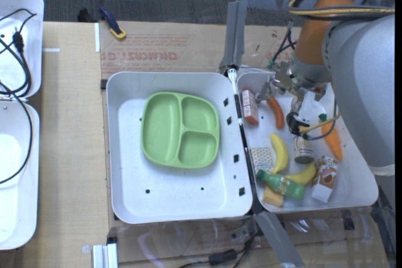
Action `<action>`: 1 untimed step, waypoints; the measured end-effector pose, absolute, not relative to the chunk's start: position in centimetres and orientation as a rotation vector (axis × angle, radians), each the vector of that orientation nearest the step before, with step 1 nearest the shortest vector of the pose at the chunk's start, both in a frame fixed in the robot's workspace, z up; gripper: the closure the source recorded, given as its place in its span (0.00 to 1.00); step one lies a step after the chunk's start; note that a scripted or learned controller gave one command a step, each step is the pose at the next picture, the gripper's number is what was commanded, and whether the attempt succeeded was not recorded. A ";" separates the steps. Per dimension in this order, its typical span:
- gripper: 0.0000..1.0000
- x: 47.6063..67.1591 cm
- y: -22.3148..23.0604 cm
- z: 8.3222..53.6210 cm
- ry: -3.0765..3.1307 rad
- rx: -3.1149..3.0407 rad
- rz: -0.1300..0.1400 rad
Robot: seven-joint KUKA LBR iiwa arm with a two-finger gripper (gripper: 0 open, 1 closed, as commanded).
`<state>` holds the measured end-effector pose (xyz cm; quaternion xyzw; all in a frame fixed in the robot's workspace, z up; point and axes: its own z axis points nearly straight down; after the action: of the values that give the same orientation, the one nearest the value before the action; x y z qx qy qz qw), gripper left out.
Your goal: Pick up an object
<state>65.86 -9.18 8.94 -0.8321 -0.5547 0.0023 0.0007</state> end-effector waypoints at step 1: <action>1.00 65.8 -9.2 9.5 -1.747 -2.608 0.016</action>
<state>65.82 -9.18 9.54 -0.8308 -0.5565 0.0052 0.0015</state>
